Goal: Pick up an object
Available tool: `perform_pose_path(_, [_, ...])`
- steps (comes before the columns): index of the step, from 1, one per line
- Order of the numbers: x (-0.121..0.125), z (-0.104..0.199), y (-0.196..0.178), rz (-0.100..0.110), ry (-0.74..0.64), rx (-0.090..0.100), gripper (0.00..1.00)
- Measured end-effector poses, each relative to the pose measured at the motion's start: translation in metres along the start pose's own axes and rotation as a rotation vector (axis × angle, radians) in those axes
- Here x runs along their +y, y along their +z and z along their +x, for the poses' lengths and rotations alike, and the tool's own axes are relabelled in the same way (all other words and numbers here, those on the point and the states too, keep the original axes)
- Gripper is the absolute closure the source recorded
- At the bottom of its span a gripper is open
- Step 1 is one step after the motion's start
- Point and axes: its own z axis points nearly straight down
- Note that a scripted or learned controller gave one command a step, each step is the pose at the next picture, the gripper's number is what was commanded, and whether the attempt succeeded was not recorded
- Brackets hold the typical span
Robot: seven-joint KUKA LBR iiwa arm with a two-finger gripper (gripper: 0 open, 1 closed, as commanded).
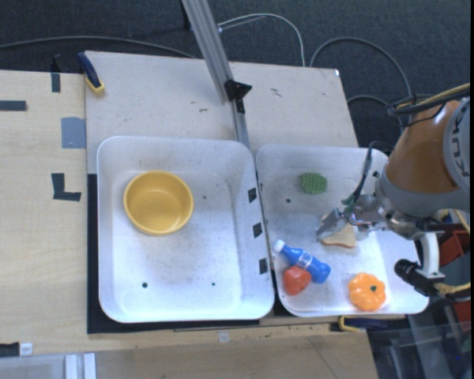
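Now, gripper (337,226): sat low in the right white bin (332,158), fingers hard to read; cannot tell their state.
Tan bread-like wedge (341,239): touched the gripper's tip, at its 6 o'clock.
Orange plastic pumpkin (367,290): at the wedge's 5 o'clock.
Yellow plastic bowl (158,202): lay in the left white bin (110,235).

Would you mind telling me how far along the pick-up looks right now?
Reached: the gripper is down in the right white bin, at the tan, bread-like piece. No grasp is visible. Left: gripping and lifting; the orange pumpkin-shaped toy and blue bottle lie untouched.
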Motion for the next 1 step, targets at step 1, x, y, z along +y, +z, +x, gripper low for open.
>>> perform_pose_path(1, [-0.0072,-0.0056,0.0483,-0.001,0.001,0.0,0.0])
